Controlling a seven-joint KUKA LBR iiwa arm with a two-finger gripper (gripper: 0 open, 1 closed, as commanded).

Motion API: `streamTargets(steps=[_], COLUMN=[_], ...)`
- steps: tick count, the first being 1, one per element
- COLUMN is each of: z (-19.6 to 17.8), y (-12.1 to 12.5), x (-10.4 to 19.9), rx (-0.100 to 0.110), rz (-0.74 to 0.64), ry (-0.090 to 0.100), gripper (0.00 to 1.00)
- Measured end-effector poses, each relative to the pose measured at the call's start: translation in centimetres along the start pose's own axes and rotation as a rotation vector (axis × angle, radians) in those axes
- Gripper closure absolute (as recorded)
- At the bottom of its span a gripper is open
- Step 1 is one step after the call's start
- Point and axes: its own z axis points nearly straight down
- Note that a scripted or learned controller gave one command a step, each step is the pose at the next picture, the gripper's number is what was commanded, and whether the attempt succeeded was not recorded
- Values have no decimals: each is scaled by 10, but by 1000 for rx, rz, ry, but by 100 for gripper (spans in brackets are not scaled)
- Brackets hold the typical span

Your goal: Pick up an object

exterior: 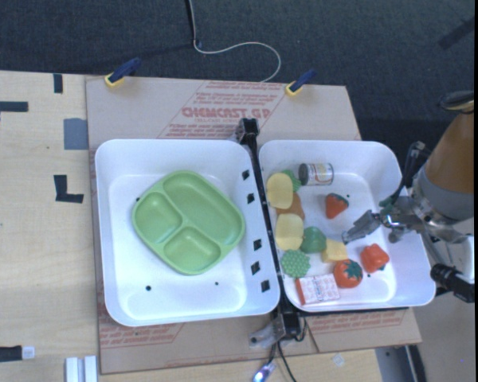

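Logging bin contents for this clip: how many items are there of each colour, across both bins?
Green: 3, divided plate, two small pieces
Yellow: 3
Red: 3
Silver can: 1
White-and-red packet: 1
Total: 11

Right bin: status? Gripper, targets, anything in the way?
Gripper low over right bin, nothing seen between fingers. Nearest: red strawberry, red pepper, yellow block. Toys packed close; green tray in left bin.
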Motion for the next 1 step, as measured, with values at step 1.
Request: streamTargets(steps=[1], z=[73], y=[-9], x=[85], rx=[8], rz=[-7], ry=[6], gripper=[0])
